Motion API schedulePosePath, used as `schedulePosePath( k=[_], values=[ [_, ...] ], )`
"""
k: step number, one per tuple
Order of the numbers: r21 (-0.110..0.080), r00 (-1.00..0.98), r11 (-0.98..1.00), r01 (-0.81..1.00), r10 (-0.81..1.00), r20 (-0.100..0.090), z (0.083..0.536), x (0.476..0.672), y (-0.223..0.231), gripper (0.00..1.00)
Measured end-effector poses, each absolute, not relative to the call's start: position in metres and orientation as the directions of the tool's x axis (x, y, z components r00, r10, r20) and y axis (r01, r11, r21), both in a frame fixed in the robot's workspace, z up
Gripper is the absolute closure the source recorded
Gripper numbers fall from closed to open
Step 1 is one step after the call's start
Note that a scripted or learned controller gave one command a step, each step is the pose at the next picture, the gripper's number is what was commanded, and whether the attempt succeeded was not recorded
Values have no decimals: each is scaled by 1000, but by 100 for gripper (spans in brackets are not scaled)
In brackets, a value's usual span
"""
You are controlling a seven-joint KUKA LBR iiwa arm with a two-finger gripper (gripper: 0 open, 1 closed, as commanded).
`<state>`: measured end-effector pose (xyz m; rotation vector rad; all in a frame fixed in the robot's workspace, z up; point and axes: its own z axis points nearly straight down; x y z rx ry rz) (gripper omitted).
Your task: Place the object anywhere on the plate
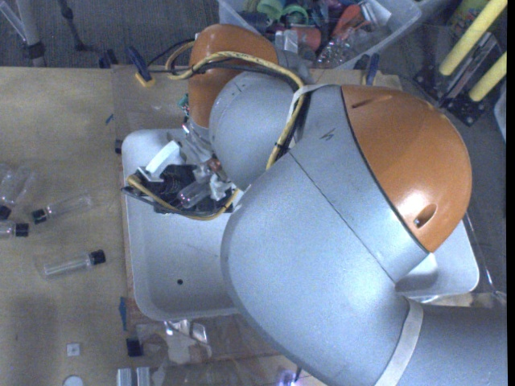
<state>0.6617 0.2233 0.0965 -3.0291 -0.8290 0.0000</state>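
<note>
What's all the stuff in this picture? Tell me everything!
bench: one, tan wood, under everything
bin: one, white, middle, mostly covered by the arm
speck: one, dark, on the bin's floor; too small to tell what it is
vials: at least three, clear with black caps, lying on the bench at left
crate: one, pale, top middle, full of colourful toys
tubes: two, yellow, top right
clamps: two, blue, along the bench's far edge
arm: one, grey with orange parts, reaching from the right over the bin
</note>
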Motion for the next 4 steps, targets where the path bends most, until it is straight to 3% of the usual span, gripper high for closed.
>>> schedulePosePath(
  k=[1, 2, 3, 4],
  values=[
    [-1, 663, -663, 749, 749, -3, 203, 657, 226, 100],
    [-1, 872, -872, 490, 490, -1, 108, 660, 224, 100],
    [-1, 792, -792, 610, 610, -2, 206, 654, 226, 100],
    [0, 980, -980, 197, 197, 3, 214, 656, 224, 100]
  ],
)
